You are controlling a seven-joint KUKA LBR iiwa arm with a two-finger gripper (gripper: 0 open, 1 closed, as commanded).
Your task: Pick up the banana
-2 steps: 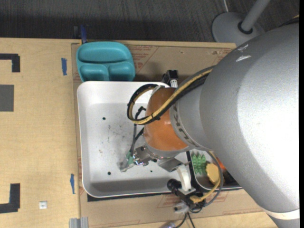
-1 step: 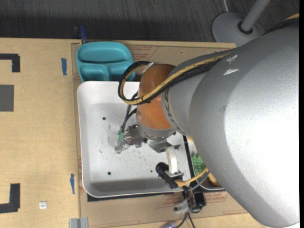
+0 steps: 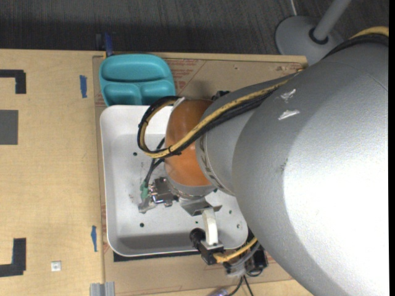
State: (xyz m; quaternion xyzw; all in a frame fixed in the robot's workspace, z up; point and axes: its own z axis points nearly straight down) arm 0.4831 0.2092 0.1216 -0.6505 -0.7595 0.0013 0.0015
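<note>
The large grey arm (image 3: 308,159) sweeps in from the right and covers much of the scene, its smooth, rounded casing matte and faintly glossy where light catches it. An orange band (image 3: 185,143) wraps the narrower wrist section, and black and yellow cables (image 3: 203,119) loop along it in curves. Below the band sits a cluster of metal fittings and a small green part, where the claw (image 3: 151,196) points down into the white bin (image 3: 117,165). From this angle the claw's tips are hidden by the wrist hardware, so it cannot be told whether it is wide or narrow, nor whether anything is held.

The white bin is a shallow tray of smooth plastic with rounded corners and a raised rim; a few small dark specks mark its floor. The banana cannot be made out; most of the bin's floor lies under the arm.

Behind the bin, touching its far rim, stands a teal plastic object (image 3: 137,79) with soft, moulded lobes. The counter (image 3: 49,165) is flat tan board, like cardboard, marked with black squares and short strips of blue tape (image 3: 83,86). Beyond it lies dark ribbed flooring, with a round grey stand base (image 3: 302,36) at upper right.
</note>
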